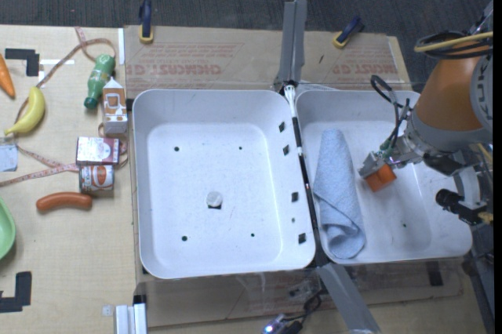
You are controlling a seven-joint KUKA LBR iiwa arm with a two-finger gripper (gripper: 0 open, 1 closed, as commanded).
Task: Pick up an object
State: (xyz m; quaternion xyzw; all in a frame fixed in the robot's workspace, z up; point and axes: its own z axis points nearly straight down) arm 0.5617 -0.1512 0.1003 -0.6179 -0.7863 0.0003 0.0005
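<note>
My end effector (pixel 375 168) hangs over the right bin (pixel 439 242), pinching an orange block (pixel 381 179) between its fingers, just beside the rolled blue towel (pixel 339 191)

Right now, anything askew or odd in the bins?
The grey-blue towel lies crumpled against the right bin's left wall, its lower end folded over. A small orange object sits at the tool; whether it's gripped isn't clear. A small pale item lies in the left bin.
</note>
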